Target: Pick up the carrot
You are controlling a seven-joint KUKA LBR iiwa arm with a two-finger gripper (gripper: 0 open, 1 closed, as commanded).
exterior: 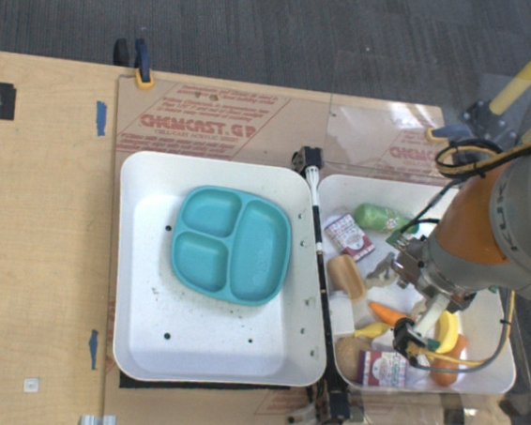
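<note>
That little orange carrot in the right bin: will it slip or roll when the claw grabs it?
The carrot looks smooth, like a plastic toy, so probably stiff, light and a bit slippery. Its rounded, tapered shape may let it roll or squirt aside, though the yellow piece close beside it might check that.

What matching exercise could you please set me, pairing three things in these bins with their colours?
Things:
1. plate
2. carrot
3. packet

Colours:
A. white with pink print
B. teal
C. orange

Pairs: 1-B, 2-C, 3-A.
</note>
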